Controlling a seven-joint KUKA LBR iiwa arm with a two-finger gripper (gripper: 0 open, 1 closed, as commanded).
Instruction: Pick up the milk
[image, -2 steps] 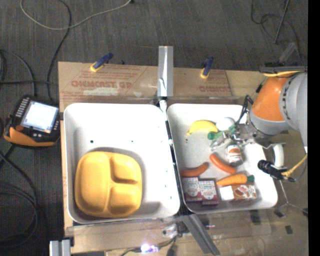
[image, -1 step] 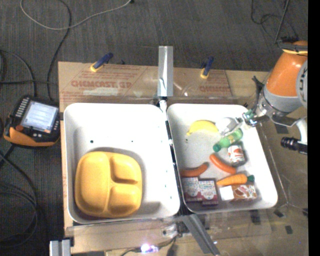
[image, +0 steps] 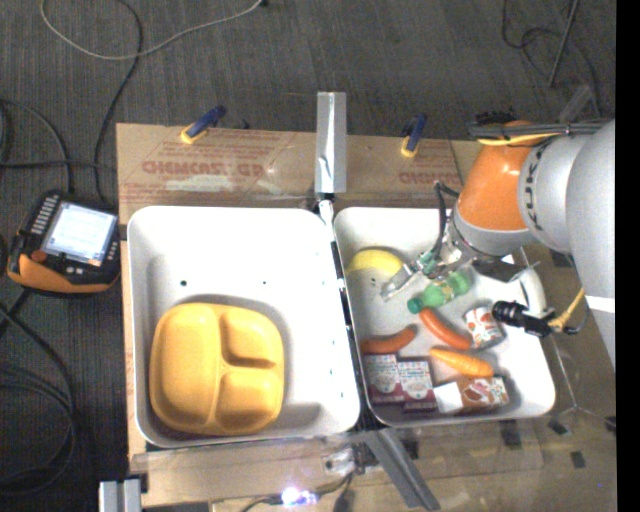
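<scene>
White plastic bins sit side by side; the left bin (image: 140, 300) holds a yellow divided tray (image: 217, 368). In the right bin (image: 545, 395), the milk carton (image: 398, 377) lies near the 6 o'clock wall, beside a dark packet (image: 478, 394). The gripper (image: 432, 268) hangs over the middle of this bin, at 1 o'clock from the carton and apart from it, its fingers spread and holding nothing, above a green bottle (image: 444, 291). A lemon (image: 372, 263) lies at its 9 o'clock.
</scene>
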